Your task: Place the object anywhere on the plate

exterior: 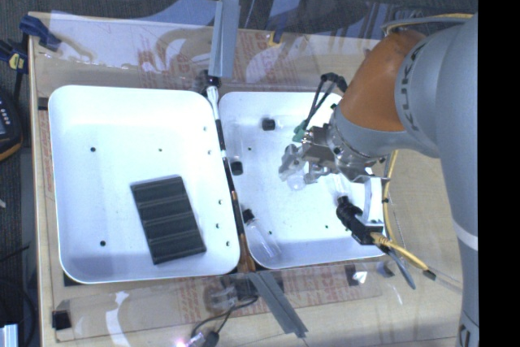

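Plate (168,219): dark grey, ribbed, rectangular, lying flat in the left bin (89,118) toward its near edge; long axis runs from upper left to lower right, slightly tilted from the bin's sides. Right bin (268,240): holds a small dark object (267,124) near its far side, well apart from the plate; its shape is too small to judge direction. Gripper (294,166): over the middle of the right bin, arm (406,93) entering from the right; fingers' state cannot be told, metal parts blur together. Table (122,53): wood-coloured, carrying both bins side by side.
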Available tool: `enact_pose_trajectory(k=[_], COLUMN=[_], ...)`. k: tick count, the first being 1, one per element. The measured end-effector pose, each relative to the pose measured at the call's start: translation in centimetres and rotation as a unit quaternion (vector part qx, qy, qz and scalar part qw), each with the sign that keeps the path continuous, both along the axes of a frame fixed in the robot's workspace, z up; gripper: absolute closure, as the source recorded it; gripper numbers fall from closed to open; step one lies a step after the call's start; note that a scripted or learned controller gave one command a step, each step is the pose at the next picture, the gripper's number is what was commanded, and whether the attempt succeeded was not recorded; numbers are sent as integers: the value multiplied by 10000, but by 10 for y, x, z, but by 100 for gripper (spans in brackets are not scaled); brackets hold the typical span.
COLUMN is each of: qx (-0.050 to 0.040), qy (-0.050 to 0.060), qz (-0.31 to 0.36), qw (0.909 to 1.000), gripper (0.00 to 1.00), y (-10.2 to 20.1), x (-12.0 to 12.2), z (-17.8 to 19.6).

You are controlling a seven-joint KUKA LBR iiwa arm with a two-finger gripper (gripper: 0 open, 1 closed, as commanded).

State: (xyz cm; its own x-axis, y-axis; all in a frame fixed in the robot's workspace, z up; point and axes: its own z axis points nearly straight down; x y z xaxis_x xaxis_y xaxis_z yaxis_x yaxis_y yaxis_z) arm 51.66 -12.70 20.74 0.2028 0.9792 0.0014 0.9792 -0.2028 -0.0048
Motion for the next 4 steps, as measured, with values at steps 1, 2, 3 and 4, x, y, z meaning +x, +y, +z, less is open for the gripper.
enact_pose_trajectory(k=[1,2,3,4], qx=[-10,-10,-8,-1], qy=[15,5,-5,17], qz=[420,-131,2030,2851], qw=[9991,9999,9792,9585], gripper=[100,100,100,100], y=[73,164,209,275], x=[-23,-32,-12,-42], z=[-17,-17,-3,-89])
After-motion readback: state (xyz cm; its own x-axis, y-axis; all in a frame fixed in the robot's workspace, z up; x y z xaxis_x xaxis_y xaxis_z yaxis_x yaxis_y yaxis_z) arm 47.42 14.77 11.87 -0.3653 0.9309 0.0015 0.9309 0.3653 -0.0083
